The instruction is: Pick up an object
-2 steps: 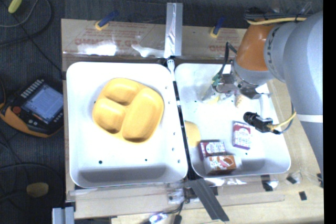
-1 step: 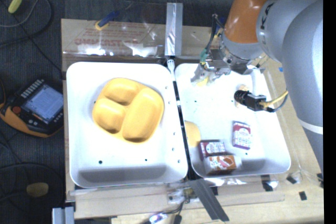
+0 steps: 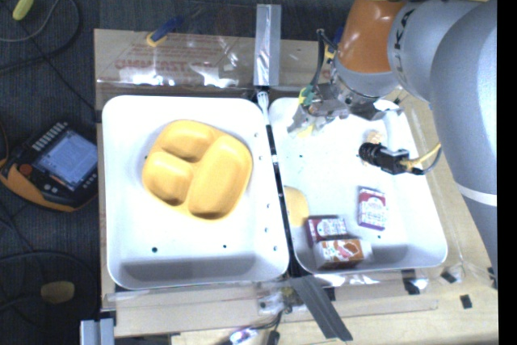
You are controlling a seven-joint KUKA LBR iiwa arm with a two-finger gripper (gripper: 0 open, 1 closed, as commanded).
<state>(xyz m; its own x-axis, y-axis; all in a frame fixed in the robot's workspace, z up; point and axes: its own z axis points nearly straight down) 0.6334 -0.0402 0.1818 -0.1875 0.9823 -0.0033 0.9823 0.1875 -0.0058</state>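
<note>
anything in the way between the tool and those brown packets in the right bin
Nothing visible. The tool hangs over the far corner of the right bin, by the divider; bare white floor runs from there to the brown packets at the near edge.

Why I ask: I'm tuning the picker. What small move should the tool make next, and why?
Probably shift the tool toward the brown packets at the near end of the right bin: it hangs over bare floor at the far end.

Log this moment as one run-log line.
tool: right bin far-left corner | purple packet, brown packets: right bin near end | yellow lump: left bin
</note>
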